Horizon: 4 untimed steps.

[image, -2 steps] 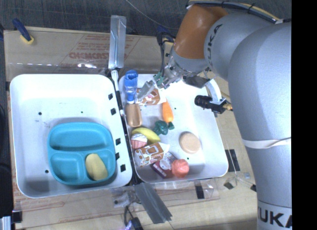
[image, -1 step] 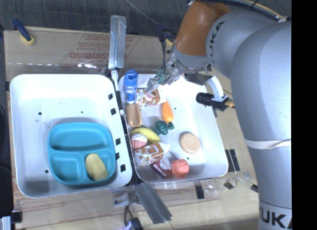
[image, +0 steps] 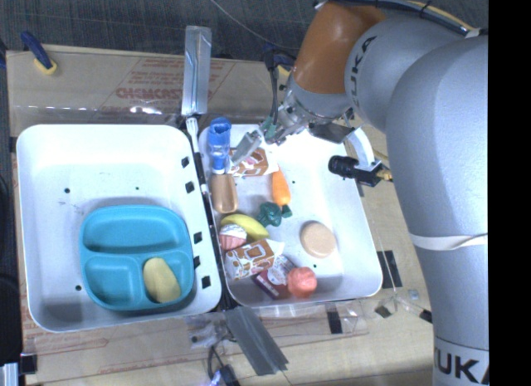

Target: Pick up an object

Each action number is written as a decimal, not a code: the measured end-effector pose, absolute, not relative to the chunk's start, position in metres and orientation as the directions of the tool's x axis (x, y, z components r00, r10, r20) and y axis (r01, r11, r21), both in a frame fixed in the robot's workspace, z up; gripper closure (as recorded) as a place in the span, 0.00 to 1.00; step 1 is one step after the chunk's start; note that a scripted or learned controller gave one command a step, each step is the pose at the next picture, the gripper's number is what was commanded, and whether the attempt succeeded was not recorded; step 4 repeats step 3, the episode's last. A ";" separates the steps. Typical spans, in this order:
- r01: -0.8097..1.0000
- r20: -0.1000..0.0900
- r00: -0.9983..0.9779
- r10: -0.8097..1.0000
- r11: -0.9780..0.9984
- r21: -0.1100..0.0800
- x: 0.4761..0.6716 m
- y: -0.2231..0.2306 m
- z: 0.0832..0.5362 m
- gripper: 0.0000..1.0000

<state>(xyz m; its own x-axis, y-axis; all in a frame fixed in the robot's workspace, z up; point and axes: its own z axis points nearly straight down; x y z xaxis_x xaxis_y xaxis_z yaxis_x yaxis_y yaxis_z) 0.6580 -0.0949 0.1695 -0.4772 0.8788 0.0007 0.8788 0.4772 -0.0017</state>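
The gripper [image: 249,147] hangs over the far end of the right bin [image: 353,247], fingers slightly apart with nothing between them. Just beside the fingertips lie a small printed carton [image: 254,163] and a blue bottle [image: 218,141]. Nearer the camera sit a carrot [image: 281,188], a banana [image: 246,226] and a tan round piece [image: 318,239]. Well apart, the left bin [image: 50,160] holds a blue tray [image: 124,243].
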 end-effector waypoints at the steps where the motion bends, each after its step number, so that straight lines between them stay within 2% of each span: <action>1: 0.926 -0.005 -0.378 0.926 0.378 0.011 0.659 -0.064 0.298 0.00; 2: 0.957 0.006 -0.291 0.957 0.291 -0.015 0.653 -0.124 0.145 0.00; 3: 0.986 0.000 -0.164 0.987 0.164 0.002 0.658 -0.081 0.193 0.00; 4: 0.986 0.000 -0.164 0.987 0.164 0.002 0.658 -0.081 0.193 0.00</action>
